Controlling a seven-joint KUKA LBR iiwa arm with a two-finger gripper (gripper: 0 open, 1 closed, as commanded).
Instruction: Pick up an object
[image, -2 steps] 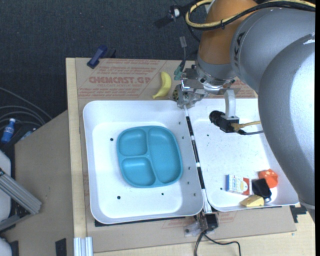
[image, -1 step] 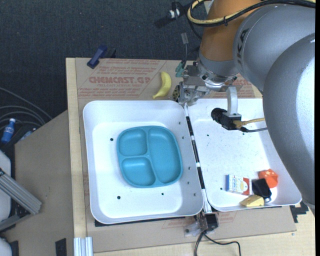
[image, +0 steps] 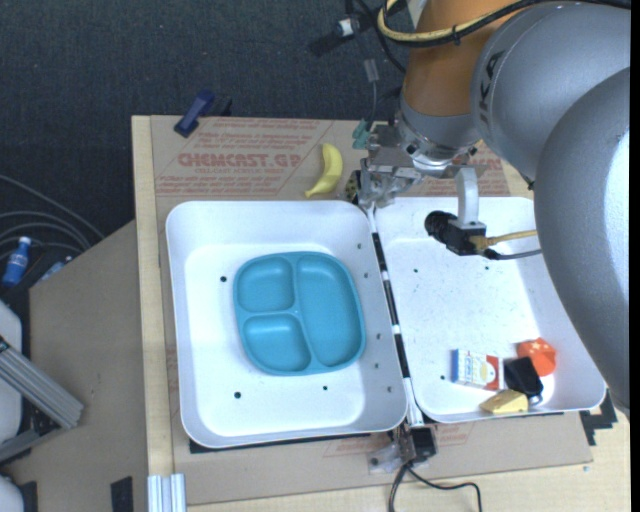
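Gripper (image: 372, 192) over far end of seam between bins; finger state cannot tell. Banana (image: 326, 171) just left of it, outside bins. Blue divided tray (image: 298, 311) below-left, in left bin (image: 200, 400). Small carton (image: 474, 370), orange, black, yellow pieces well below-right, in right bin (image: 440, 320).

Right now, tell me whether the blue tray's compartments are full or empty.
Empty. The blue tray lies flat in the left bin, and all three of its compartments show only bare blue bottom, with nothing in them.
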